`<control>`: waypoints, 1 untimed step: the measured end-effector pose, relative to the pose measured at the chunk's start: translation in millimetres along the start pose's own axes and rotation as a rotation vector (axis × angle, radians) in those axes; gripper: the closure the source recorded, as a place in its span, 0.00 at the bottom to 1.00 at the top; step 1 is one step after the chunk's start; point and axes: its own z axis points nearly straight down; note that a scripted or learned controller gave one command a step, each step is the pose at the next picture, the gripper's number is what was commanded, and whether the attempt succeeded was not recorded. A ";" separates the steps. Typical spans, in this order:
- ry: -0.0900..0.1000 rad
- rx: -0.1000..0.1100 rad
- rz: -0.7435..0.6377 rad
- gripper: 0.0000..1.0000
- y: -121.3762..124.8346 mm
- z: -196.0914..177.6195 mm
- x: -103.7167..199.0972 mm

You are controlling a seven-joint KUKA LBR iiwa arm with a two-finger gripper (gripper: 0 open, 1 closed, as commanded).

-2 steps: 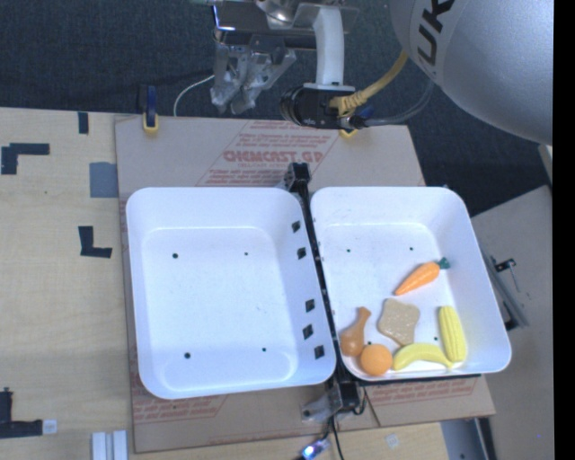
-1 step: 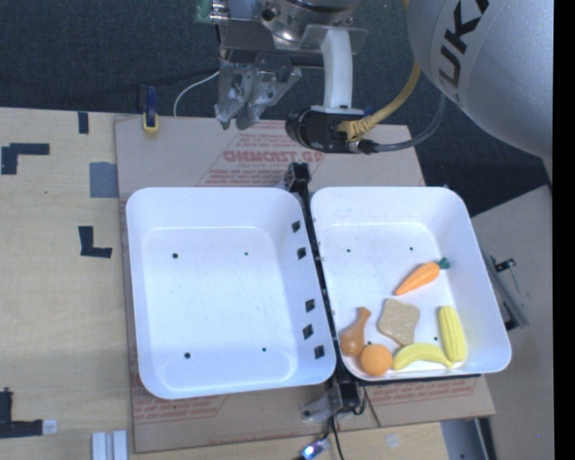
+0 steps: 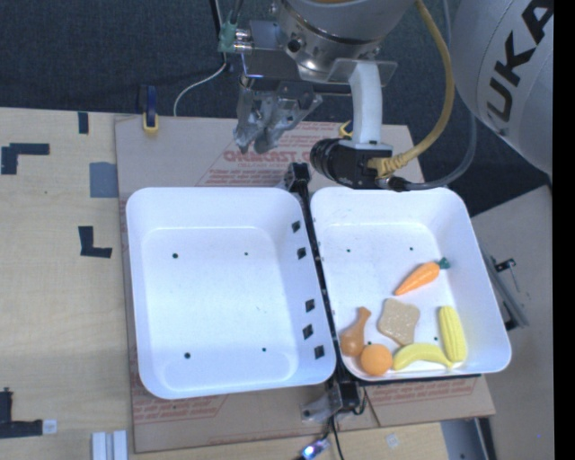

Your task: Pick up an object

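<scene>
Gripper hangs above the far edge of the bench, beyond the back rim of the left bin; its fingers are dark against the cardboard sheet and blur together, so whether they are spread or closed I cannot tell. Nothing is visibly held between them. The arm above it is cut off by the top of the frame, and a second grey body with part of a black logo is cut off at the top right corner.

Both white bins sit side by side on the cardboard sheet, which lies on a pale wooden bench marked with dark tape pieces. Dark floor shows behind the bench.

All the objects lie in the right bin, well away from the gripper, at that bin's near corner. A toy carrot lies slanted, its green end pointing up and away to the right. A corn cob lies with its long axis running near-to-far. A banana curves along the near rim. A bread slice, an orange ball and a drumstick cluster just beside it
</scene>
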 end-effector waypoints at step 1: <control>-0.001 -0.003 0.002 1.00 68.9 1.8 5.8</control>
